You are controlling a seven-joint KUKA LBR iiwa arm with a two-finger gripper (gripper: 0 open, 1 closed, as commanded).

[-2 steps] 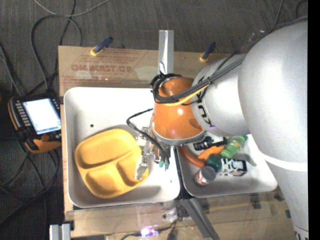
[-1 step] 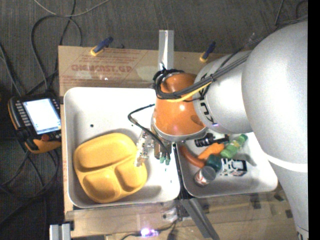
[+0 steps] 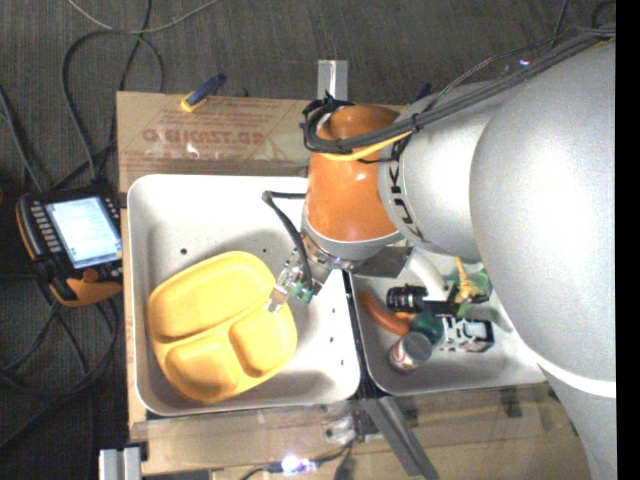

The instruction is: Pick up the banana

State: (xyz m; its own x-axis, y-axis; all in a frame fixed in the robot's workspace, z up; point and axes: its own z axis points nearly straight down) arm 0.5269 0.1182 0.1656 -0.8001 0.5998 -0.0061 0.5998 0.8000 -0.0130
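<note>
My gripper (image 3: 291, 290) hangs below the orange wrist band (image 3: 345, 193), low over the right side of the left bin (image 3: 175, 203). Its tip sits at the right edge of a yellow compartment tray (image 3: 215, 323) that lies in that bin. No object shows at the tip. In the right bin (image 3: 450, 373), a small yellow and green piece (image 3: 468, 280) peeks out from under the arm; I cannot tell whether it is the banana. The big grey arm body (image 3: 530, 218) hides much of the right bin.
The right bin also holds a black bottle (image 3: 410, 297), a metal can (image 3: 408, 351), a curved orange-brown item (image 3: 377, 313) and a black and white packet (image 3: 466, 334). A cardboard sheet (image 3: 210, 143) lies behind the bins. A teach pendant (image 3: 75, 233) sits at the left.
</note>
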